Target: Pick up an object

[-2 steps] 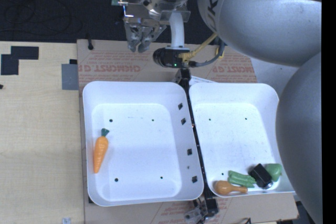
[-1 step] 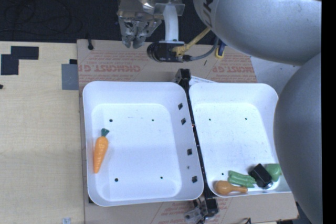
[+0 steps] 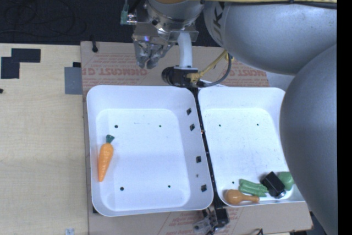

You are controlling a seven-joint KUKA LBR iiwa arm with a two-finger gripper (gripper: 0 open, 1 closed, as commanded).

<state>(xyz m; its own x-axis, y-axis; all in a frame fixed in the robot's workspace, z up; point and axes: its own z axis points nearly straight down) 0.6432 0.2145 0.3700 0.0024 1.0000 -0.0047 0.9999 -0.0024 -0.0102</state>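
Observation:
An orange toy carrot (image 3: 105,161) with a green top lies near the left wall of the left bin (image 3: 137,95). In the right bin (image 3: 242,97), at its near right corner, sit a green pea pod (image 3: 253,187), a tan pear-shaped piece (image 3: 240,197), a small black block (image 3: 273,184) and a green piece (image 3: 286,179). My gripper (image 3: 149,58) hangs high above the far edge of the left bin, over the cardboard, with nothing seen between its fingers. It is far from every object.
The big grey arm (image 3: 275,14) fills the upper right and covers the right bin's far right side. A cardboard sheet (image 3: 110,66) lies under both bins. The wooden bench (image 3: 38,146) extends to the left, with dark patches on it.

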